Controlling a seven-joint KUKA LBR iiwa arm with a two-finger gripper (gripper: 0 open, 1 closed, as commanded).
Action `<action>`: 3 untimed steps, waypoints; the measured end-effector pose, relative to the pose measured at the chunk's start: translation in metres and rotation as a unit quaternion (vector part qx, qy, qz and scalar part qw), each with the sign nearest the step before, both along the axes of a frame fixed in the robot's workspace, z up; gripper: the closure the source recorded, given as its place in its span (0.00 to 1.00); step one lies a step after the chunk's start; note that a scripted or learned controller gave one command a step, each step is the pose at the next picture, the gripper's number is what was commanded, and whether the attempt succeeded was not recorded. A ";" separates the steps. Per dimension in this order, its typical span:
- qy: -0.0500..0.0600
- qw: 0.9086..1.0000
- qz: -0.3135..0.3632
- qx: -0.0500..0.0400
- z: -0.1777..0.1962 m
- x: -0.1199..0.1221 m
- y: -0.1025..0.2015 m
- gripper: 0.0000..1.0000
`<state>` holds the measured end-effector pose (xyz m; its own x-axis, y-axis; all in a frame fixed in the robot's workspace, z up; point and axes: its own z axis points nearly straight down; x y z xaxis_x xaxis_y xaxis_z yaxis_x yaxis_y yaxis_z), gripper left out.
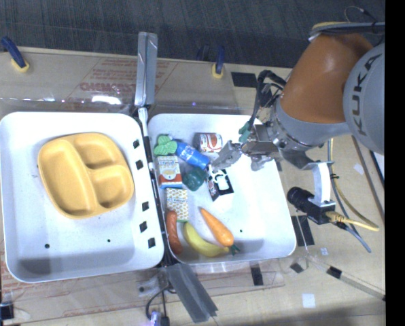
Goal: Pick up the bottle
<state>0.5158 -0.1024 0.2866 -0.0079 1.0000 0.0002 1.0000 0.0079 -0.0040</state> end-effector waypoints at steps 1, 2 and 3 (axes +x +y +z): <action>0.000 0.999 -0.037 -0.001 -0.068 0.070 0.025 0.00; 0.001 0.999 -0.038 0.000 -0.096 0.071 0.077 0.00; 0.001 0.998 -0.067 0.000 -0.169 0.026 0.011 0.00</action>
